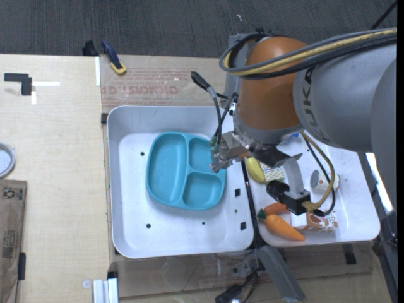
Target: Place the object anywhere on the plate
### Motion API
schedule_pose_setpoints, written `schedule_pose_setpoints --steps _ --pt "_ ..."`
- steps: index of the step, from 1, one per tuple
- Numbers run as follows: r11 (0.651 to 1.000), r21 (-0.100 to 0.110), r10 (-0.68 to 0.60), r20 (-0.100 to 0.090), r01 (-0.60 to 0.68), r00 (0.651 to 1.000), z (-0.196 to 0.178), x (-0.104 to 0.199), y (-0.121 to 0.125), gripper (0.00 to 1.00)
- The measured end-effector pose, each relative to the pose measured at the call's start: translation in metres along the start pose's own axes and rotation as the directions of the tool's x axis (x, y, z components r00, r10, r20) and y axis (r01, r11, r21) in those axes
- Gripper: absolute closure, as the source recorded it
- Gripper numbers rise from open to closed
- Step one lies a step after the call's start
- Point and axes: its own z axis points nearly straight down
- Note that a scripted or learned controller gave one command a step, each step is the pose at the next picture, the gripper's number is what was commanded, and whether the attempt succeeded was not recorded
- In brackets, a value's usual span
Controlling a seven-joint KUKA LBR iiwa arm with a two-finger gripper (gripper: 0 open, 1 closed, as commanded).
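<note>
On the far left, a brown packet (12,229) lies on the wooden bench (57,169), cut off by the edge. A blue and yellow clip (113,57) sits at the back of the bench.

Next comes the left bin (126,232). In it lies the plate (183,169). It is light blue with round corners and three parts: one big part on the left and two smaller parts on the right. It lies flat, a bit turned.

The gripper (218,158) is right over the plate's right edge, by the line between the two small parts. It is small, dark and tangled with wires, so I cannot tell if it is open or closed, or if it holds anything.

The big orange and grey arm (297,81) hides much of the right bin (360,226). A yellow banana (255,169) peeks out just under the arm, near the wall between the bins. An orange carrot (285,228) lies at the front of the right bin. Beside it is a small packet (322,221) that is hard to make out.
</note>
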Motion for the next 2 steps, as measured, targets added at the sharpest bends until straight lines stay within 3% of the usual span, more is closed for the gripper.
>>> schedule_pose_setpoints --steps 1,2 --pt "0.964 -0.002 -0.267 0.001 0.267 0.964 -0.003 0.030 -0.010 1.00" --pt "0.976 -0.003 -0.219 0.002 0.219 0.976 0.023 -0.055 0.024 1.00"
